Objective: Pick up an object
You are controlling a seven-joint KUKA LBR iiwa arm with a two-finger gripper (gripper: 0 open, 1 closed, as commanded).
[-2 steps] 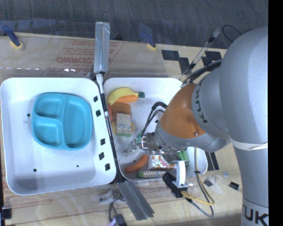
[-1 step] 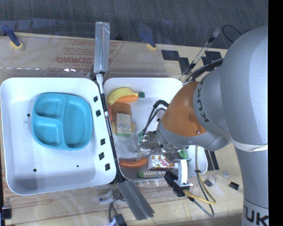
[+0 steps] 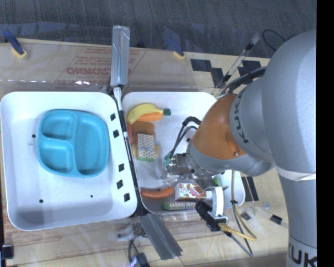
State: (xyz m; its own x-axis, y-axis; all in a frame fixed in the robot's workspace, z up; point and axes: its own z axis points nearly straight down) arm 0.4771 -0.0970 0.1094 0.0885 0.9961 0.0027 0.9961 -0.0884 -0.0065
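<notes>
Reaching in from the right over the right bin (image 3: pixel 211 102), wrist down low above its near half. Gripper (image 3: pixel 175 171) buried under the orange band and cabling, so whether released, clenched or grasping anything: cannot tell.

Lying just near and left of the gripper: a hot dog (image 3: pixel 157 193), long axis running left to right along the bin's near wall. Probably the closest candidate for the pick (a judgement, not a certainty). Beside it to the right, a small printed packet (image 3: pixel 189 191), and nearer still a greenish stick-like thing (image 3: pixel 178 206), too small to name.

Farther off in the same bin: a banana (image 3: pixel 140 111) with a carrot (image 3: pixel 151 116) touching it at the far left corner, then a brown block (image 3: pixel 143 130) and a patterned packet (image 3: pixel 146 146) between those and the gripper.

In the left bin (image 3: pixel 11 166): a blue divided tray (image 3: pixel 73 142), compartments bare. Both bins side by side on the surface (image 3: pixel 55 60).
</notes>
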